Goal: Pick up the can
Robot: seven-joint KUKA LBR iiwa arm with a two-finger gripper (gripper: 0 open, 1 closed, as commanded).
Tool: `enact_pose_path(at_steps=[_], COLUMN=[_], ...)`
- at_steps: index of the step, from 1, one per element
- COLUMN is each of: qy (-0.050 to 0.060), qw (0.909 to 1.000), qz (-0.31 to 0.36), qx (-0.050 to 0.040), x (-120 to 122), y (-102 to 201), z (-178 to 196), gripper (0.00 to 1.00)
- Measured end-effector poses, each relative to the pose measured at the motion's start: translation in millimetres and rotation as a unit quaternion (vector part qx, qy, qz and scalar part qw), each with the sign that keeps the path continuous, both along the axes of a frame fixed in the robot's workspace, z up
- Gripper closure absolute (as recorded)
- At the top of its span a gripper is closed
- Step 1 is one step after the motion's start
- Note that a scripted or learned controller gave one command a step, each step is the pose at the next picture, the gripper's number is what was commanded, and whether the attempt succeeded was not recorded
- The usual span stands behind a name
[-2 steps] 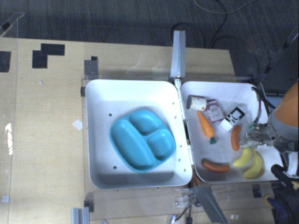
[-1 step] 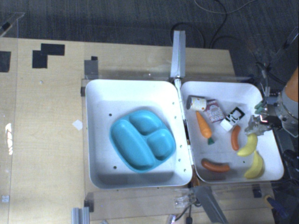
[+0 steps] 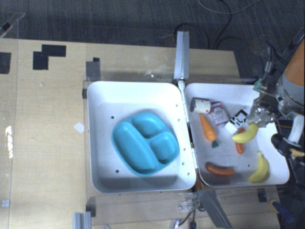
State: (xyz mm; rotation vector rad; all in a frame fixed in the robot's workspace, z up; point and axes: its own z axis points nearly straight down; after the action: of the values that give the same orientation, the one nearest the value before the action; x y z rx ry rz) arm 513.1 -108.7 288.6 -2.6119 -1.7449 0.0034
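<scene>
Can (image 3: pixel 201 105): lying on its side, ten o'clock corner of right bin (image 3: pixel 281 178). My tool (image 3: pixel 256 120) hangs at three o'clock, touching a banana (image 3: pixel 245 134); grip state I cannot tell.

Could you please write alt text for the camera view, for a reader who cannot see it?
The gripper hangs over the right bin, just above a banana; the can lies on its side at that bin's far left corner. Also there: a carrot, a sausage and another banana. The left bin holds a blue divided plate.
</scene>
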Motion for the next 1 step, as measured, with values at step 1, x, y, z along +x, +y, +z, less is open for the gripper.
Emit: enact_pose_path(at_steps=[1], qy=[0.001], qw=[0.9900], qz=[-0.141], qx=[-0.0008], x=[22.0], y=[30.8], z=[26.9], gripper=[1.00])
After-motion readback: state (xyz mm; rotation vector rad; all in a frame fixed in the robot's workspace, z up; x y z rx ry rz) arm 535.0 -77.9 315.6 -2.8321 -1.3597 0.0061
